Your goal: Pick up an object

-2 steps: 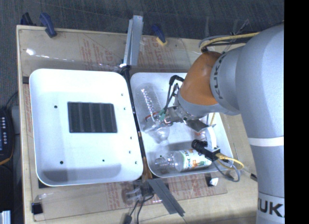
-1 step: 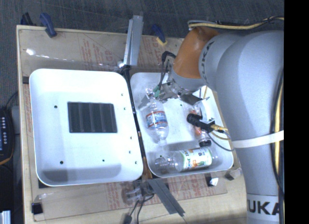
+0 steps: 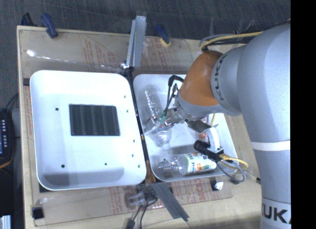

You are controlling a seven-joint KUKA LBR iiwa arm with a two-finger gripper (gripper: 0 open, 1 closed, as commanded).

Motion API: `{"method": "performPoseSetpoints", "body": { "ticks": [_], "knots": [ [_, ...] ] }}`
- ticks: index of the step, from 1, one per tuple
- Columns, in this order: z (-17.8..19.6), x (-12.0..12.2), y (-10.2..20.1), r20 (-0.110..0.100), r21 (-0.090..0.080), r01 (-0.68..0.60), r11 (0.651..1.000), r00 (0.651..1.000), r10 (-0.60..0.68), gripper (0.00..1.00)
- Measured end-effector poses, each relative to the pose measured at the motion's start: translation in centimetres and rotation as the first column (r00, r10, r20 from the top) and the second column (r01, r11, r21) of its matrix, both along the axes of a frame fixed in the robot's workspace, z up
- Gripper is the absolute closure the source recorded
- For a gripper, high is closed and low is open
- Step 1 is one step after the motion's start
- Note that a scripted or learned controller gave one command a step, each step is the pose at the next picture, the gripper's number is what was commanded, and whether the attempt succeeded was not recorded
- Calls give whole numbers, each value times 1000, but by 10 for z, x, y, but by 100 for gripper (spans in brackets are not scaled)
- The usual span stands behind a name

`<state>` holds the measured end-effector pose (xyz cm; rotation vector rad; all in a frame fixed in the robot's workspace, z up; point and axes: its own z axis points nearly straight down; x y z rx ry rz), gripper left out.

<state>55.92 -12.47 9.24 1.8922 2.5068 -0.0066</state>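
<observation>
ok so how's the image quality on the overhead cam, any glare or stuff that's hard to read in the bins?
Camera view: soft focus overall. The left bin is bright, near blown out, with a shadow along its lower wall. The clear bottle in the right bin barely separates from the white floor; the labelled bottle reads better. The arm hides the gripper's fingers.

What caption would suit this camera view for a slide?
KUKA arm reaching into the right bin above a clear bottle, a labelled bottle lying nearby.
</observation>
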Motion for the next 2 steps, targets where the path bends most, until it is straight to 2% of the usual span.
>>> {"method": "performPoseSetpoints", "body": {
  "ticks": [1, 2],
  "knots": [
    [10, 1, 2, 0, 2, -5, 1000, 1000, 5, 100],
    [100, 36, 80, 1, 5, -32, 999, 999, 32, 100]
  ]
}}
